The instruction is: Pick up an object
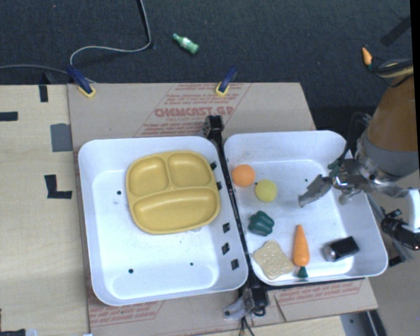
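Note:
The right bin (286,141) holds an orange ball (243,175), a yellow-green ball (266,190), a dark green pepper (260,223), a slice of toast (272,259), a toy carrot (299,245) and a small black block (340,249). My gripper (328,189) hangs over the right side of this bin, right of the yellow-green ball and above the black block. Its fingers are spread apart, with nothing between them.
The left bin (103,213) holds a yellow divided plate (173,190). A black clip strip (225,191) runs along the seam between the bins. Cardboard lies under both bins. A small green object (185,43) lies on the dark floor beyond.

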